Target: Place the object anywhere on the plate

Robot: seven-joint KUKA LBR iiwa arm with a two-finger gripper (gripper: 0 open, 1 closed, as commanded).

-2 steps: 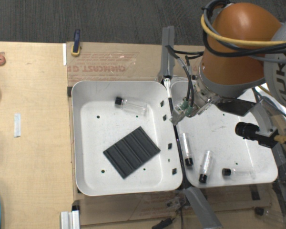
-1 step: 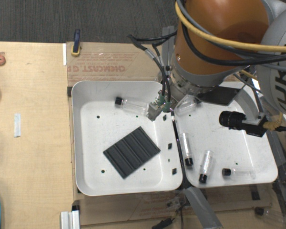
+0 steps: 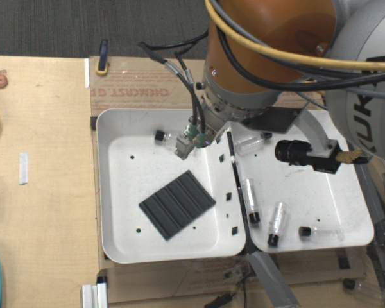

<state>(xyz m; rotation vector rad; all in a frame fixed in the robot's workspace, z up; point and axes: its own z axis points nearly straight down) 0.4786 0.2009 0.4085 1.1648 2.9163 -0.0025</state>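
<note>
Plywood bench [image 3: 38, 172] bears two white bins [image 3: 115, 236]; fingers [image 3: 191, 140] over the left one, grip unclear.

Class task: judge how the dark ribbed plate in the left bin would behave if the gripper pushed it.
The plate lies flat on the left bin floor, so it would probably slide rather than tip or roll. Its straight edges suggest it is stiff. Its ridges may add some grip.

Fixed overhead camera, slanted down (fairly close), both white bins [image 3: 109, 191]

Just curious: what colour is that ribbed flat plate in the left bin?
Dark grey, almost black, ridged plate, seen in the camera view.
</note>
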